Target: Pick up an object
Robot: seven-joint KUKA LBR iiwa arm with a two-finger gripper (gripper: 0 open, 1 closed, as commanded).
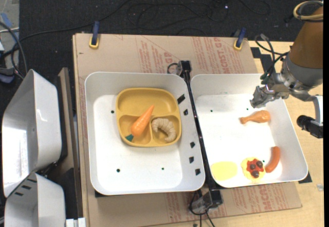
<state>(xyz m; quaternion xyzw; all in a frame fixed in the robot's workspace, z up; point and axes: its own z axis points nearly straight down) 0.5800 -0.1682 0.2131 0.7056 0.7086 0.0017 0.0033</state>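
In the right bin (226,92) lie an orange chicken drumstick (256,117), a red-orange sausage (273,159), a small pizza-like piece with red topping (253,167) and a flat yellow disc (224,170). My gripper (260,96) hangs over the bin's upper right part, just above and slightly right of the drumstick, apart from it. Nothing shows between its fingers. The left bin (103,118) holds a yellow divided plate (146,97) with a carrot (142,121) and a pale shrimp (164,128) in its compartments.
The two bins meet at a black-clipped divider (191,118). Yellow clamps (94,40) (239,41) hold the cardboard base at the back. White containers (28,123) stand off the bench at the left. Cables lie on the dark floor behind.
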